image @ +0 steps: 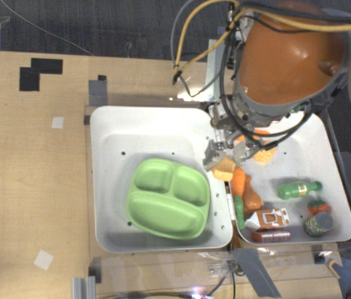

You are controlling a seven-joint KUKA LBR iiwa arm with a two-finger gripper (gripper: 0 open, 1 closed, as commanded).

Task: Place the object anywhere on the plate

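The grey KUKA arm w/ its wide orange band point(287, 48) fills the upper right, reaching down over the seam between the two bins; yellow and black cables loop off its left side.

Left shallow white plastic bin point(110, 136) holds the light green three-compartment plastic plate point(169, 198), sitting a bit right of the bin's centre, nothing on it.

Right shallow white plastic bin point(340, 185) is partly covered by the arm and holds the clutter, all near its front and left wall.

The two-finger metal gripper point(220, 154) hangs at the top of the divider between bins, approx. just above a small tan-yellow wedge-shaped block point(224, 169). The block lies at the divider, just right of the plate's upper right corner, apart from the plate. Can't tell whether the fingers are open or closed, or whether they touch the block; wrist and cables blur that spot.

Smaller items in the right bin:
- green plastic bottle w/ yellow label point(299, 189), lying on its side, mid-right
- orange toy carrot point(239, 180), just right of the block
- orange-yellow textured round piece point(263, 156), under the wrist
- white-and-red small carton point(274, 218), near the front
- dark red flat bar point(271, 235), touching the front wall
- grey-green round can point(318, 224), front right corner
- slim green pod-like piece point(239, 212) along the left wall
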